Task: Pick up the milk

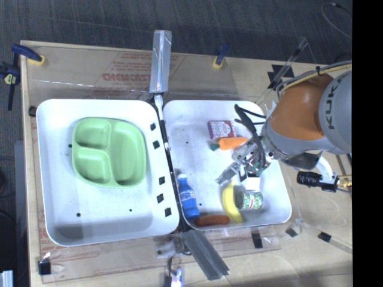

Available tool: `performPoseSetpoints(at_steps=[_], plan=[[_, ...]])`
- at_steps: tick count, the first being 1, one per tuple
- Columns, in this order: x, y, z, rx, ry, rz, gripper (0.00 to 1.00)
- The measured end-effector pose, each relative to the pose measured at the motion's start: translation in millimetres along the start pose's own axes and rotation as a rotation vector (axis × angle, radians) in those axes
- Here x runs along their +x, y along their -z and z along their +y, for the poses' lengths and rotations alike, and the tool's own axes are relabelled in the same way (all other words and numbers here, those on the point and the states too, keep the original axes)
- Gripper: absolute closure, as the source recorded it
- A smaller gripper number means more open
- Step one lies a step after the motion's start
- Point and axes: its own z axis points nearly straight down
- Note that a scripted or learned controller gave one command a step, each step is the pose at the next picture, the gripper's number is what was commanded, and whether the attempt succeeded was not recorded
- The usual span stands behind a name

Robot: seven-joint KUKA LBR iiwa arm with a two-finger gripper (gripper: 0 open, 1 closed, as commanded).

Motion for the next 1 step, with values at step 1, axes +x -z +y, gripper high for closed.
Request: performPoseSetpoints(at_steps=[1], plan=[[-58.7, 44.3, 58.2, -0.002, 0.036, -0.003, 0.00]])
